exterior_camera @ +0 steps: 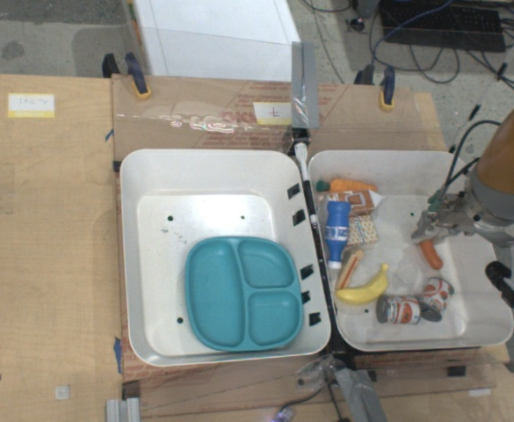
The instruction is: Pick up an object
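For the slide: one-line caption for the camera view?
Gripper hovers over toy food in the right bin; teal tray fills the left bin.

Left bin (142,236): the teal divided plate (241,294) takes up the lower centre; bare floor remains along the top and left wall. Right bin (494,323): the left side is crowded with a blue tube (336,227), snack packet (363,229), banana (364,289) and can (401,310). An orange item, possibly a carrot (430,254), lies mid-bin. The upper middle floor is open; the gripper (432,225) and arm block the right side.
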Controlling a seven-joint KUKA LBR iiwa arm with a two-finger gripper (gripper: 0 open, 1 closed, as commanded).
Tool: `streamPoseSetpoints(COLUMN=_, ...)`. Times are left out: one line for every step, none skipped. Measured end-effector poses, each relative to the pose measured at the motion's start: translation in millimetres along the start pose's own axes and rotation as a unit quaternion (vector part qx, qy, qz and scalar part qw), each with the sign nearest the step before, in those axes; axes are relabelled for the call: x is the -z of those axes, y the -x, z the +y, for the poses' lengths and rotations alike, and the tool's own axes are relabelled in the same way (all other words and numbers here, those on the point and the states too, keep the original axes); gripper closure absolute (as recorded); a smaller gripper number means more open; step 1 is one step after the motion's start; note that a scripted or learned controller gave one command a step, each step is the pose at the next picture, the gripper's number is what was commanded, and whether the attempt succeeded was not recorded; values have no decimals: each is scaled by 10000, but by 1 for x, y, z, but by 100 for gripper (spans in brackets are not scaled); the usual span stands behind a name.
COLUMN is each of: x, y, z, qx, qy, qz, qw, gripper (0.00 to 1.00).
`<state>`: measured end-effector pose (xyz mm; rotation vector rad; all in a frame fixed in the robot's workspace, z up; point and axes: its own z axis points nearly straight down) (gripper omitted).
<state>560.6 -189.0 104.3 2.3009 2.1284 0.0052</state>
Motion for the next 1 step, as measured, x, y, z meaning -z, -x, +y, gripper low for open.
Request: streamPoseSetpoints(x=87, y=-64, z=45, qx=-530, qy=-29, qz=9, qw=9986, gripper=100)
